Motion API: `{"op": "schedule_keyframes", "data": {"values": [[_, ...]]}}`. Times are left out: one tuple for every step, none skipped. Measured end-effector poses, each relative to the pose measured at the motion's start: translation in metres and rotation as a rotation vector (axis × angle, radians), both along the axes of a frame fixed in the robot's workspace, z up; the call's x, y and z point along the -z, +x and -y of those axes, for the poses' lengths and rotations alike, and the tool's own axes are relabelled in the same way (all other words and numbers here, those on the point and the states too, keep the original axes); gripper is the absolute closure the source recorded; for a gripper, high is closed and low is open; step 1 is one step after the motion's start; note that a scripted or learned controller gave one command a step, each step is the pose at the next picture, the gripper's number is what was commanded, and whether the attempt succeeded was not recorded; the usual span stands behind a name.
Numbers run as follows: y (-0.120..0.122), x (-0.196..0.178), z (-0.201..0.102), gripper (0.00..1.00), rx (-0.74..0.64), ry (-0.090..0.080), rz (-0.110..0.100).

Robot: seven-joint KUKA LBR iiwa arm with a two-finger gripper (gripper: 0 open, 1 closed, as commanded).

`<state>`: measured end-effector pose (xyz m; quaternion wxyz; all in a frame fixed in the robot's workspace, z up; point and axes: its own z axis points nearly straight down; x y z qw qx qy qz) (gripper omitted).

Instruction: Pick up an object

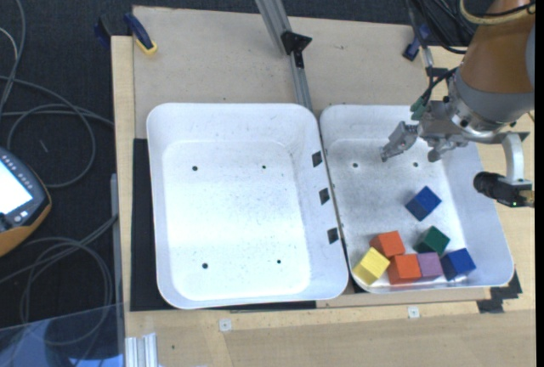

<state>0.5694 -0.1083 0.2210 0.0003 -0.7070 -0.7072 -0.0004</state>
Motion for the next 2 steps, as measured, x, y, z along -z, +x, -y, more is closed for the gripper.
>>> {"op": "schedule_keyframes", "data": {"values": [[-0.045,0.073,0.049,0.00,0.007,0.000,-0.011],[-0.014,0.124,0.104,0.00,0.003,-0.002,0.000]]}}
